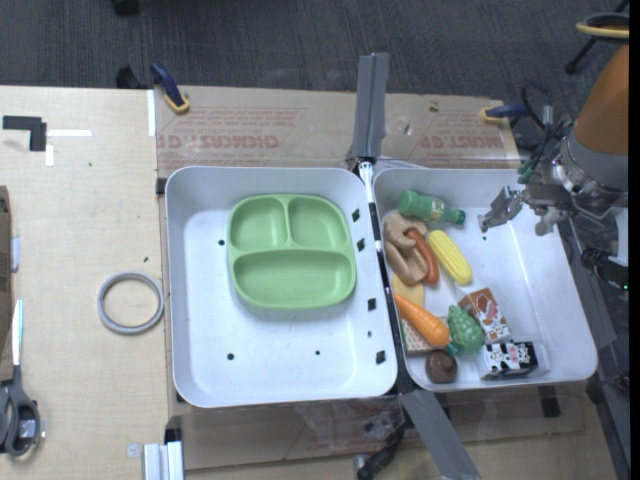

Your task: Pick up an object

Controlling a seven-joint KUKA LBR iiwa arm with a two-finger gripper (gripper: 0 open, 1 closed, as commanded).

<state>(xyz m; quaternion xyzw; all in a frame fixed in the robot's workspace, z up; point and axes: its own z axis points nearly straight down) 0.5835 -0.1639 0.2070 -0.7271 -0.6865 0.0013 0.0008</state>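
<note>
Objects for picking all sit in the right bin (560,268), lower right of the frame, bunched along its left side. Nearest edge first: a small brown round piece (441,366) beside a black-and-white carton (510,359). Just above those, a carrot (421,319) lies slanted, touching a green broccoli-like piece (464,330), with a printed orange-and-white packet (484,313) tucked behind. Under the carrot, a flat yellow slab (407,290). Mid-bin: a corn cob (450,256), tilted, next to a hot dog in a bun (408,249). Farthest in, a green bottle (430,208) on its side near the bin's upper left corner.

My gripper (521,209) hangs over the upper right part of that bin, well apart from the pile. Fingers spread wide, nothing between them. Orange wrist band at the right edge of the frame.

Left bin (190,298), centre of the frame, holds a green divided plate (291,251), three compartments, lying flat toward the bin's upper half.

Bench left of the bins: grey tape ring (130,301), scissors (17,412) at the lower left edge. Further back, brown cardboard (250,133) behind both bins, with a blue-and-yellow clamp (170,87) at its upper left corner.
</note>
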